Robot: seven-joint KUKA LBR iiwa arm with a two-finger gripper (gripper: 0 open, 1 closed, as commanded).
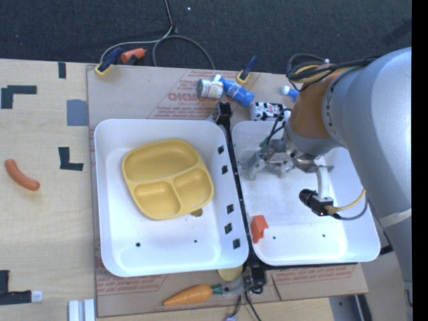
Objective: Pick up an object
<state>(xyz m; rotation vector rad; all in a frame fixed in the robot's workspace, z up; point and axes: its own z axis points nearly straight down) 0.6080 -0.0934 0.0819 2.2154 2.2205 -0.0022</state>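
Arm (374,112): reaching in from the right, bent over the right bin (348,246).
Left bin (110,199): carries 1 yellow divided plate (167,178).
Gripper (257,164): down by the right bin's upper left, jaws a narrow gap apart, nothing between them.
Orange block (258,227): at the right bin's lower left edge, well apart from the gripper.

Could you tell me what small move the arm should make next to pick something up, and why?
Probably shift the gripper toward the camera, over the small orange block near the front left corner of the right white bin. The gripper sits in that bin's far left part, apart from the block, the nearest loose object there.
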